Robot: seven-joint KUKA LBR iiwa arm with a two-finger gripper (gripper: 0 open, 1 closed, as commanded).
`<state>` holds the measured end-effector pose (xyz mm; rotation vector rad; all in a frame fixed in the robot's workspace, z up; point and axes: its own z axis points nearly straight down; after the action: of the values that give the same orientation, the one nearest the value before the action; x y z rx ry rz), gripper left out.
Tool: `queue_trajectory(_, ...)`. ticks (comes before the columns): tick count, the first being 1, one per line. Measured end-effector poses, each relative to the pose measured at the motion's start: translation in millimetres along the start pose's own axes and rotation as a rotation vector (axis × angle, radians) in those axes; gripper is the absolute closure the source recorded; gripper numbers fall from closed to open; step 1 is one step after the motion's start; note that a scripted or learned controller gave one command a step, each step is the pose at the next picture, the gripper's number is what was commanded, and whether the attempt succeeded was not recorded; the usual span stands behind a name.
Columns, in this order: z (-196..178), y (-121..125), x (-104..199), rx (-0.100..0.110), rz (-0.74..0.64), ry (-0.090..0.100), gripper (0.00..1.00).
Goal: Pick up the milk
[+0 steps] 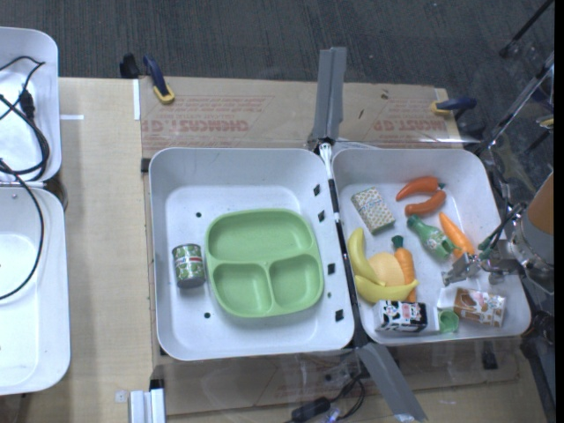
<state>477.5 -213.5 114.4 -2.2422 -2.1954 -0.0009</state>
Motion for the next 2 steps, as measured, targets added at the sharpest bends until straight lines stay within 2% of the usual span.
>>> queue_trajectory(1,23,0,6,0.001,-0.139,-0.001,0.0)
queue_trajectory(2,23,-1,41,0.0,-0.17,-0.002,0.0)
